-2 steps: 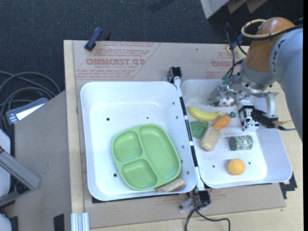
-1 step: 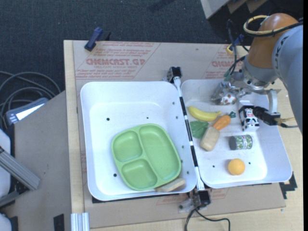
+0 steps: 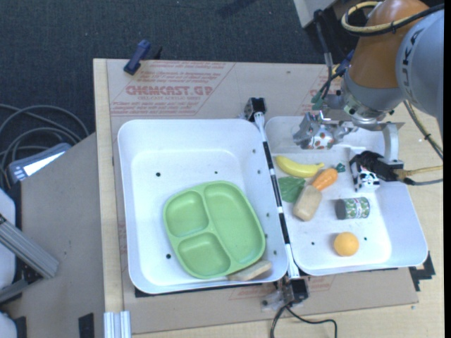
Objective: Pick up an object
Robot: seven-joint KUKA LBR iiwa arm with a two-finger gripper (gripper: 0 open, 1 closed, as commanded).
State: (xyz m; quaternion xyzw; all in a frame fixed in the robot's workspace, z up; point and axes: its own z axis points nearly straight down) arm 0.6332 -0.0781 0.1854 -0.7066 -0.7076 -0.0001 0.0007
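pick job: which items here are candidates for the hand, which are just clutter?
Candidates, right bin:
banana
carrot
orange
small can
tan block
green leaf
cow toy
spotted item under the hand

Clutter:
green divided plate, left bin
tan piece at plate's edge
blue clip on the bench

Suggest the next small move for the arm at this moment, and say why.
Probably a short straight descent. The gripper hangs at the back of the right bin over a small red-and-white object, with nothing visibly between its fingers. The banana lies just in front, so a sideways drift could bump it.
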